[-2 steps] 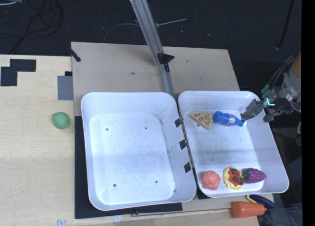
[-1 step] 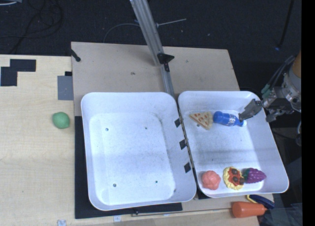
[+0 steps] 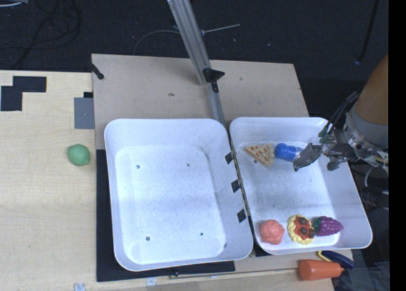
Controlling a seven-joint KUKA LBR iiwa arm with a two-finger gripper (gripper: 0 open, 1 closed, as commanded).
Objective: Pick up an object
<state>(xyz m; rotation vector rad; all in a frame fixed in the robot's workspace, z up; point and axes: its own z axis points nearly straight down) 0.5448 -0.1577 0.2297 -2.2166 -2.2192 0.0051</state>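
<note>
Nearest the front edge of the bench, an orange carrot-like toy [image 3: 319, 269] lies just outside the right bin [image 3: 355, 204]. Inside that bin, along its front wall, sit a pink ball [image 3: 271, 231], a yellow piece [image 3: 301, 229] and purple grapes [image 3: 327, 225], the last two touching. The left bin [image 3: 120, 175] stands alongside. Further back, a wafer wedge [image 3: 259, 153] and a blue piece [image 3: 286, 151] lie just beside each other, and the gripper [image 3: 320, 158] hangs beside the blue piece on its right, fingers spread apart and holding nothing. A green ball [image 3: 78, 155] rests well apart on the bench to the left. The blue piece looks the likeliest target, though the slant makes the gripper's height hard to read. To grasp it cleanly, the fingers should move left, straddle it squarely without nudging the wafer, and only then come together.
</note>
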